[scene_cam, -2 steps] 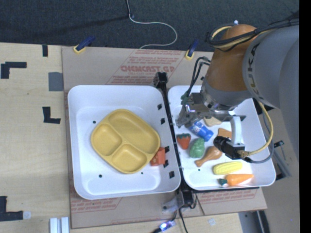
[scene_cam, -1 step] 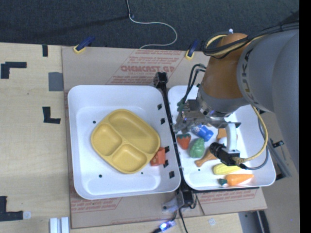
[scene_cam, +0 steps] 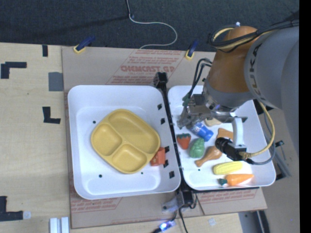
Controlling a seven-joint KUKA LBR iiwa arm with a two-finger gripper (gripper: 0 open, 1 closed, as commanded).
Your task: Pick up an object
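Here, a glossy yellow three-compartment plate (scene_cam: 125, 140) fills the left bin (scene_cam: 80, 101).

We see the arm (scene_cam: 262, 62) cut off by the right edge, and its bulk covers the upper part of the right bin (scene_cam: 260, 178). The gripper (scene_cam: 192, 118) hangs over that bin's left side, but we cannot tell how it stands. The blue object (scene_cam: 203, 131) just beneath is partly covered, and we cannot make out what it is. The orange piece (scene_cam: 158, 158) is half tucked behind the yellow tray (scene_cam: 125, 141).
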